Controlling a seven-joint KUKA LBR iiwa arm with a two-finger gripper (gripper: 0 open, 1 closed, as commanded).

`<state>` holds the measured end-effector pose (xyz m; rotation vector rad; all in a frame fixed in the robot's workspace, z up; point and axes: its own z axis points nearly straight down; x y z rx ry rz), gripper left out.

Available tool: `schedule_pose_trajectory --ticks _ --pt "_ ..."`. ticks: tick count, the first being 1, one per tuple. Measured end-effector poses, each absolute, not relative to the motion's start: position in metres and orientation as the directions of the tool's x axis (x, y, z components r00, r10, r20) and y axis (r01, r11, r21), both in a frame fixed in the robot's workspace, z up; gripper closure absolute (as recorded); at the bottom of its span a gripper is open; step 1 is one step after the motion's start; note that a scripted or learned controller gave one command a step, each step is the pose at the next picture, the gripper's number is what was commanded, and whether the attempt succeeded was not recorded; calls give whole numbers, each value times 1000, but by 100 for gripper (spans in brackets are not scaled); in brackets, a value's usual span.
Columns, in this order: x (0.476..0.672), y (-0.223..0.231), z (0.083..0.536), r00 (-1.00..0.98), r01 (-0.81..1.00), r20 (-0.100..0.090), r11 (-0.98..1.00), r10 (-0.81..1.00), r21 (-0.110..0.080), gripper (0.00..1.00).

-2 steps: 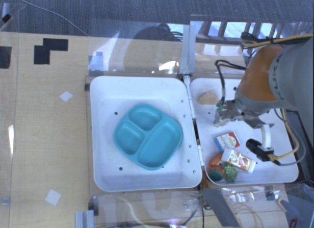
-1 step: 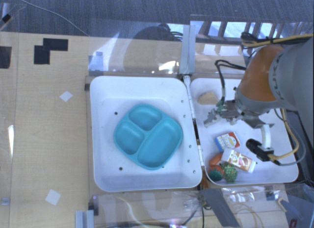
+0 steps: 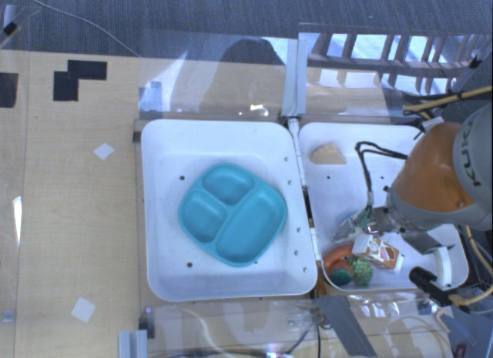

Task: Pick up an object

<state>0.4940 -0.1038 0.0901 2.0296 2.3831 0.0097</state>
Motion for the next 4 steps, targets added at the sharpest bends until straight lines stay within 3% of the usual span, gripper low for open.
schedule_pose_trajectory --ticks 1,2,3,4 --pt "515 -106 90 -469 883 -8 469 883 10 0" --pt "493 -134 90 -578 816 -12 578 816 13 0" --pt "546 -91 90 -640 768 -11 640 769 13 0" --pt "611 -91 88 -577 817 -8 577 817 9 0"
